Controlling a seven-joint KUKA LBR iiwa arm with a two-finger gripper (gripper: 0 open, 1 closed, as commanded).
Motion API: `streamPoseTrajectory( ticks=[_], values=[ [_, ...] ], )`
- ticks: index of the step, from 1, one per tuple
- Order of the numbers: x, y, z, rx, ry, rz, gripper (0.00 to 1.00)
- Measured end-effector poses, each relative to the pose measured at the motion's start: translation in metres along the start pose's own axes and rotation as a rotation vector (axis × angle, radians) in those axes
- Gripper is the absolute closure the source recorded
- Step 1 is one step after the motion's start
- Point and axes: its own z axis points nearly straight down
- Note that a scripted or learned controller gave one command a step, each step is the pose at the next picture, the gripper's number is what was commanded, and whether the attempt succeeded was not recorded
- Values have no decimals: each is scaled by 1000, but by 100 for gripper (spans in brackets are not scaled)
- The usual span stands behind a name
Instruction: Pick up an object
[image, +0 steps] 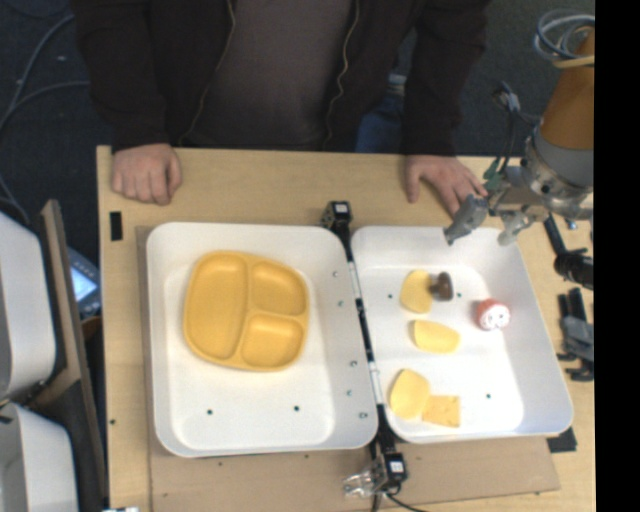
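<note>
Above the far edge of the right bin (540, 395), the gripper (484, 224) hangs with its jaws spread apart, grasping nothing. Candidate objects lie below: yellow pieces (417, 291), a small brown object (441, 286) touching one, and a red-and-white piece (490, 316). Descending onto the touching pair risks nudging both aside.

Divided plate (246, 310) lies in left bin (170, 400); 6 small items in right bin (535, 330).
</note>
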Motion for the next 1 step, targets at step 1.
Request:
streamPoseTrajectory(
  ticks=[1],
  values=[
    [18, 53, -18, -1, 0, -2, 0]
  ],
)
